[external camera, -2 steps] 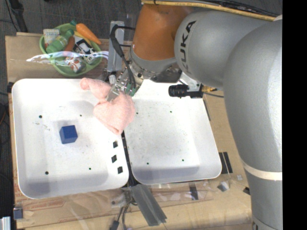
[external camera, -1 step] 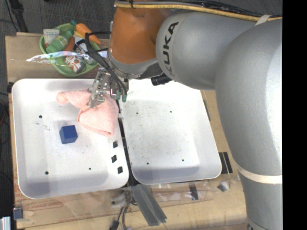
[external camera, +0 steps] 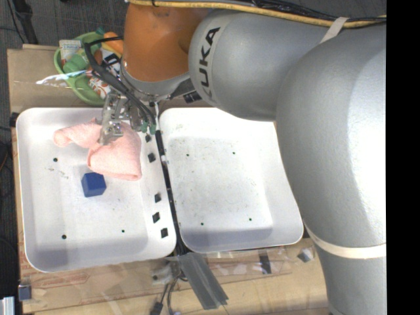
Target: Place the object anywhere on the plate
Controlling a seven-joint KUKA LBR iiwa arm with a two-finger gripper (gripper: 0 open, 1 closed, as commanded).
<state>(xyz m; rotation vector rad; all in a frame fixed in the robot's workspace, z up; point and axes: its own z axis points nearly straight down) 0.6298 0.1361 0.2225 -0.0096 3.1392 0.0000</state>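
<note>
Starting with the biggest thing, what have we got? (Ana)

The grey arm covers the bench's right side and far edge, its orange band above the far end of the seam between the bins. Next come the right bin and the left bin. (Ben)

And the thing to move? (Ana)

I take it to be the pink cloth, since the gripper is right over it. It lies in the left bin's far half, reaching almost to the wall by the seam. (Ben)

How will it handle? (Ana)

Soft, light and limp, I'd judge. It should sag and trail when lifted, so a pinch on a raised fold in the thick part should hold better than one on the thin tail. (Ben)

Which way does it run? (Ana)

Its long axis goes from a narrow lobe toward the bin's left edge, slanting nearer and rightward into the wide bunch by the seam. (Ben)

Is the gripper clamped? (Ana)

I cannot tell whether it is apart or together. (Ben)

Anything smaller? (Ana)

A blue block, just beside the cloth's near edge. (Ben)
</note>
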